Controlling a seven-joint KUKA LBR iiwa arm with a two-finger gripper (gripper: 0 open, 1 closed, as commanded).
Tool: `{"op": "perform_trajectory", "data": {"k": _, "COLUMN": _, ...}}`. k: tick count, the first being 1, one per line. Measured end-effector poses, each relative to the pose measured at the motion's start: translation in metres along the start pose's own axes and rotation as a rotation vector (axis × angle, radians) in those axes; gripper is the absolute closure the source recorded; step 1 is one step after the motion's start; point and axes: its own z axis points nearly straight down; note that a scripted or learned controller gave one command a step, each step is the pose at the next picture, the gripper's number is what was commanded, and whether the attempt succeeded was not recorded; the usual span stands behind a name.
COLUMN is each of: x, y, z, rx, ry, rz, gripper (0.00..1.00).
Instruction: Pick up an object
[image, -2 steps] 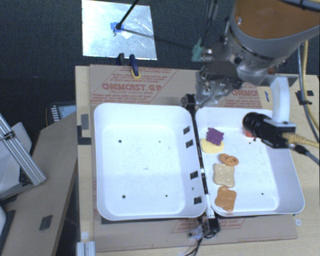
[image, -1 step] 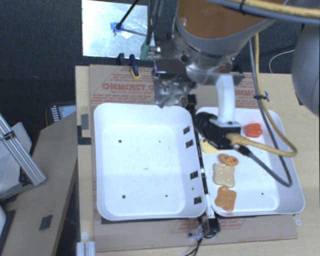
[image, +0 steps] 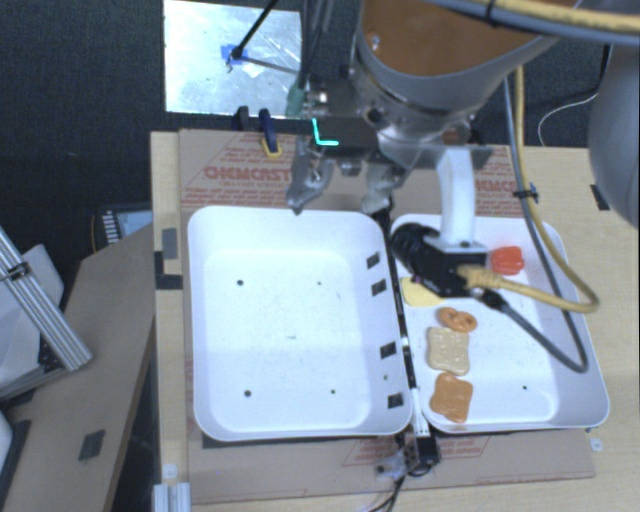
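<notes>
The left bin (image: 290, 330) fills the frame's middle; the right bin (image: 560, 390) holds the small toy foods. The claw (image: 340, 190) hangs at upper centre – fingers apart, gripping nothing. The toast slice (image: 449, 350) in the lower right looks light and stiff – take it across its narrow sides.

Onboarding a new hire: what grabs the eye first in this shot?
The grey arm with its orange band looms over the top, its gripper open above the bins' far edge. In the right bin, a row of food toys stands out: pretzel, bread slice, orange piece.
</notes>
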Motion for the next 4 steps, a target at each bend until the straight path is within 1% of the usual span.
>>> {"op": "perform_trajectory", "data": {"k": 1, "x": 0.000, "y": 0.000, "z": -0.012, "rx": -0.002, "ry": 0.002, "rz": -0.003, "gripper": 1.00}}
{"op": "perform_trajectory", "data": {"k": 2, "x": 0.006, "y": 0.053, "z": 0.001, "rx": -0.001, "ry": -0.002, "rz": 0.004, "gripper": 1.00}}
{"op": "perform_trajectory", "data": {"k": 4, "x": 0.007, "y": 0.052, "z": -0.023, "rx": -0.005, "ry": 0.002, "rz": 0.000, "gripper": 1.00}}
